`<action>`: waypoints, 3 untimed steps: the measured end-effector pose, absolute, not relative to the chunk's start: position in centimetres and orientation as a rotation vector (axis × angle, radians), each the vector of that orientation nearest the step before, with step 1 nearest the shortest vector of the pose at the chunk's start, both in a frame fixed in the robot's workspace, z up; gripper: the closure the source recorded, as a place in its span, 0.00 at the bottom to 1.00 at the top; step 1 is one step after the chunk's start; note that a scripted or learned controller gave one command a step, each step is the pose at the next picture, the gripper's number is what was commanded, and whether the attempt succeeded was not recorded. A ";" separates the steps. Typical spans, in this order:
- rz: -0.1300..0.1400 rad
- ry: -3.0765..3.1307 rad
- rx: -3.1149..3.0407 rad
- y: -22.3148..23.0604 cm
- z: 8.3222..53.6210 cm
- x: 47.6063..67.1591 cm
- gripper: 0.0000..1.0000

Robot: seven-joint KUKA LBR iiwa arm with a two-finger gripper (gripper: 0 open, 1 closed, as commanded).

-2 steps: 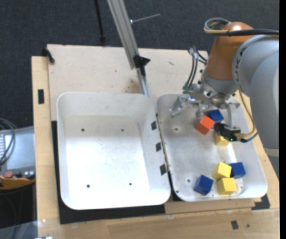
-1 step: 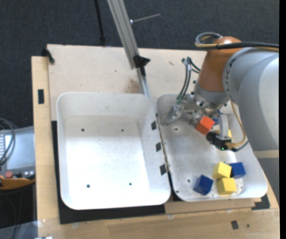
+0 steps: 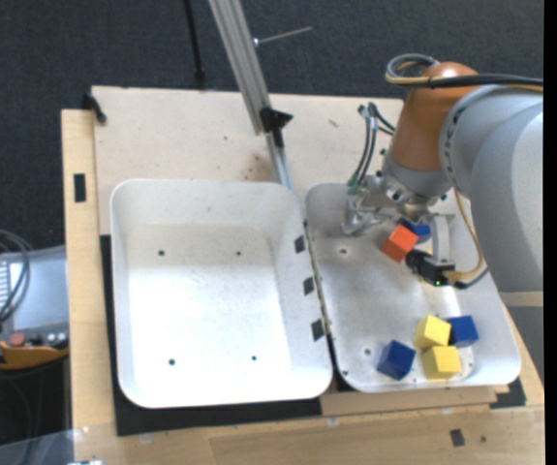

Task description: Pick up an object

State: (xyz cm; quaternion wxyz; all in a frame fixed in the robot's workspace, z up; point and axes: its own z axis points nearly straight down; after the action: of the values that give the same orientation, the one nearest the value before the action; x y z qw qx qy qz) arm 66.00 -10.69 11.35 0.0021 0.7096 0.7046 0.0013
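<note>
My gripper [image 3: 360, 216] hangs over the far end of the right bin [image 3: 355, 289], below the arm's orange band. An orange block [image 3: 398, 244] lies just to its right, with a small blue piece [image 3: 419, 229] touching it at the back. The orange block sits beside the gripper, not inside it. At the bin's near right corner lie a blue block [image 3: 395, 358], a yellow block [image 3: 433, 331], another blue block [image 3: 463, 329] and a second yellow block [image 3: 444, 361], close together.
The left bin [image 3: 210, 289] stands beside the right one, their rims touching. A slanted metal rail [image 3: 244, 56] rises from behind the bins. Cables [image 3: 443, 271] run off the wrist near the orange block. The grey arm covers the right bin's far right side.
</note>
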 end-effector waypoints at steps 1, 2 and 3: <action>0.007 2.221 2.215 -10.1 16.2 66.5 1.00; 0.007 2.218 2.216 -10.4 22.6 66.1 1.00; 0.008 2.221 2.213 -10.6 28.1 66.3 1.00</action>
State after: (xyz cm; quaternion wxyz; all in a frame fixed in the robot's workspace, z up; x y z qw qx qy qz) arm 66.28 -10.57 28.09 0.0033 0.7059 0.7083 0.0024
